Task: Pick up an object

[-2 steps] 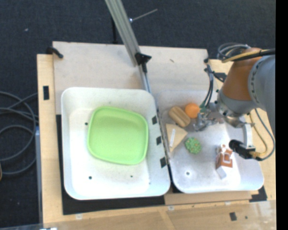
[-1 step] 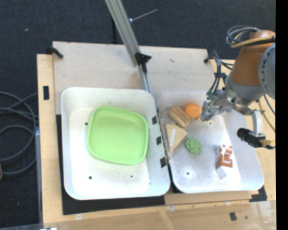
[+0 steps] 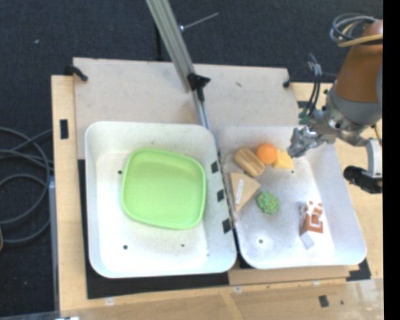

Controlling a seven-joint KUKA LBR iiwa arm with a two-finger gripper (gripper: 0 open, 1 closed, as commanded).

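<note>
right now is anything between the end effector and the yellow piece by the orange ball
Nothing visible is. The end effector hangs right beside the yellow piece in the right bin, with no object between them. The orange ball and the bread roll lie on the piece's far side, toward the left bin.

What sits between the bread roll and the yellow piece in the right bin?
In the camera view, an orange ball lies between the bread roll and the yellow piece, close to both; whether it touches either is unclear.
</note>
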